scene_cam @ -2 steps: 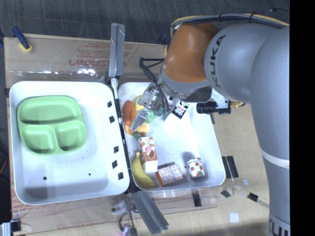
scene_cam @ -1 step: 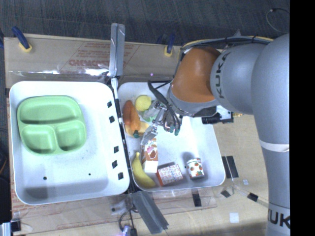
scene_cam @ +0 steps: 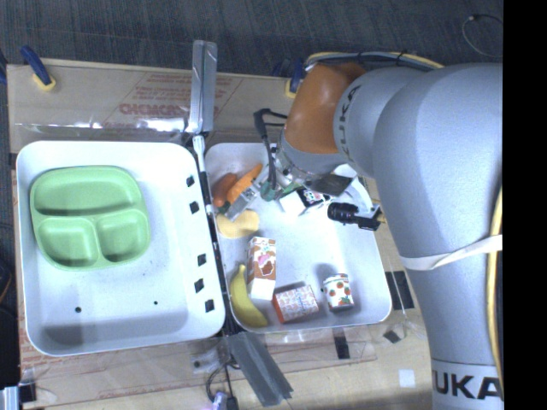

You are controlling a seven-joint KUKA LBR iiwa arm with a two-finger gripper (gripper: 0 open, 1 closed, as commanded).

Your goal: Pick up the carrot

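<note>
So the arm comes in from the right and reaches over the right bin [scene_cam: 376, 310], with the orange band sitting high near the bin's back edge. The end effector [scene_cam: 256, 193] is down at the back-left corner of that bin, right at the carrot [scene_cam: 238, 184]. The carrot lies at a slant against the left wall of the right bin, orange, with its upper end pointing toward the wrist. Honestly I can't tell whether the end effector is wide, narrow or actually gripping the carrot, it's too small and cluttered right there to see.

Just below the carrot there's a pale yellow lumpy piece [scene_cam: 237, 224], touching or nearly touching it. Further toward the front of the same bin: a small carton [scene_cam: 262, 268] standing upright, a banana [scene_cam: 244, 299] curved along the left wall just beside it, a red patterned box [scene_cam: 296, 302] lying flat, and a little can [scene_cam: 338, 291] with red spots to its right.

The left bin [scene_cam: 51, 336] holds a green tray [scene_cam: 89, 215] with 3 compartments, sitting toward the back-left. Both bins sit side by side on the bench [scene_cam: 111, 92].
</note>
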